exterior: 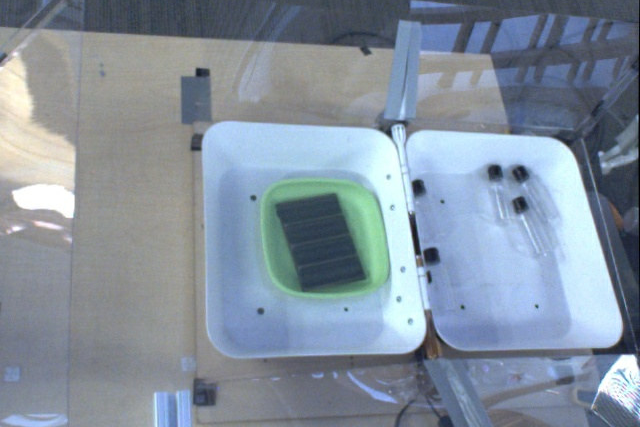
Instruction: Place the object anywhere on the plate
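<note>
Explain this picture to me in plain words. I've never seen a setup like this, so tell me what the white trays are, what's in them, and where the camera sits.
This is one picture from a camera fixed above a wooden bench, looking down at a slant. On the bench sit two shallow white bins side by side. A robot arm with a two-finger gripper normally reaches in from the right.

The left bin holds a green plate with rounded corners. A dark grey ridged block lies flat on that plate, turned a little askew. Since the job is to put the object on the plate, it looks done, though I can only judge from how things lie.

The right bin holds three clear tubes with black caps, lying close together near its upper middle.

The shiny streaks around the bench look like reflections on clear panels.
</note>
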Action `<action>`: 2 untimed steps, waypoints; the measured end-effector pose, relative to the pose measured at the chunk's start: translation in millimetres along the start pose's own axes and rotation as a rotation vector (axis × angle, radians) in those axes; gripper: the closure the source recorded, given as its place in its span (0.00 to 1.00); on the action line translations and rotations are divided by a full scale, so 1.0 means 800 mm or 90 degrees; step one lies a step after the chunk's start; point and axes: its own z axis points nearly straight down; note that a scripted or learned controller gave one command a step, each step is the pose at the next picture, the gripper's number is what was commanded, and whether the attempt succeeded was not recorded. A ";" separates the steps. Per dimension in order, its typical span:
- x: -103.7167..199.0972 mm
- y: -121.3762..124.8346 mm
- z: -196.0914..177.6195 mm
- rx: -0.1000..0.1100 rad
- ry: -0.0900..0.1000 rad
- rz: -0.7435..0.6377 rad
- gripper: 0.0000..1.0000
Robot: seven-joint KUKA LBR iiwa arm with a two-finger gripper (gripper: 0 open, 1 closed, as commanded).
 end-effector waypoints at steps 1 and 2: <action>-0.037 -0.002 -0.002 -0.003 -0.002 -0.200 0.00; -0.037 -0.002 -0.002 -0.003 -0.001 -0.124 0.00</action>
